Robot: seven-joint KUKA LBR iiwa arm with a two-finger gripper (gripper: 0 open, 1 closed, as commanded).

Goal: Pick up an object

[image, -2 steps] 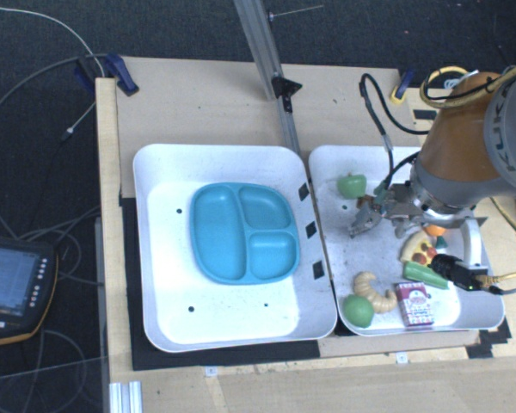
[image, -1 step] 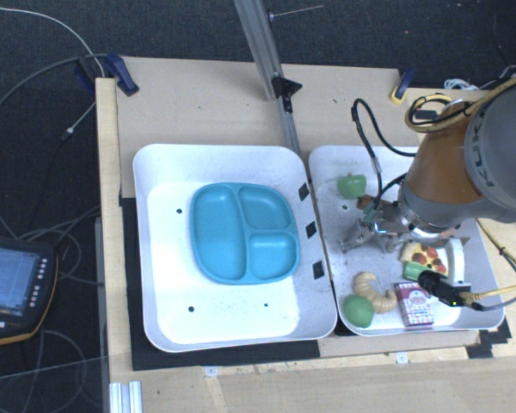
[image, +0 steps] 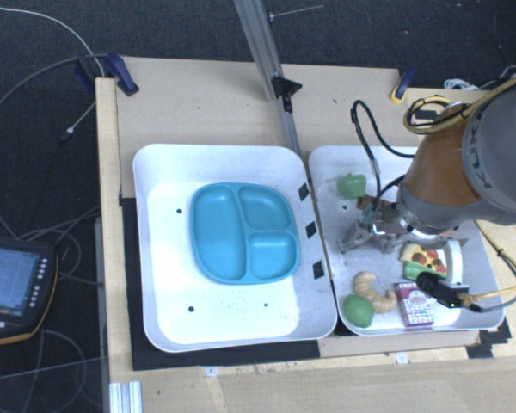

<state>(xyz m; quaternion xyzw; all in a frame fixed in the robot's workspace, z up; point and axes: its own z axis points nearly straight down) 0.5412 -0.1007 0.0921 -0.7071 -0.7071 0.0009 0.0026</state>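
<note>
The gripper hangs low over the right bin, mid-right of the frame — how far it is open, I cannot tell. Objects lie nearby: a green apple above it, a second green fruit and a tan curled piece below.

text: none legible | labels: none | numbers: none

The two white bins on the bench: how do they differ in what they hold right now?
The left white bin holds one large item, a blue divided plastic plate. The right white bin holds several small items: a green apple-like toy, a green round fruit toy, a pizza slice toy. The grey arm's gripper is over the right bin, not the left. Both are shallow, white, with rounded corners.
</note>
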